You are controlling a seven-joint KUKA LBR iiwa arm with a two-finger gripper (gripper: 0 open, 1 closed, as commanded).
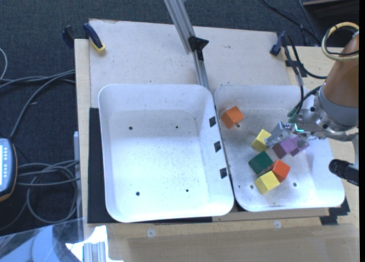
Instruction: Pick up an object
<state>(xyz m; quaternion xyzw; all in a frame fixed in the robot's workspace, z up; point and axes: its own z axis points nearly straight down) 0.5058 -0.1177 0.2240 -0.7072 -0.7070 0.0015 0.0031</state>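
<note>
Several small blocks lie in the right bin. An orange cube sits alone near the bin's far left. Closer to the front, a yellow cube, a purple block, a green cube, a red-orange cube and a second yellow cube cluster together. My gripper reaches in from the right and hangs low between the first yellow cube and the purple block, partly covering the purple block's top edge. Whether it touches either block is unclear.
The left bin lies beside the right one, with a raised divider and black clips between them. A slanted metal rail crosses the back board. Clamps sit at the board's back corners, and cables run along the right side.
</note>
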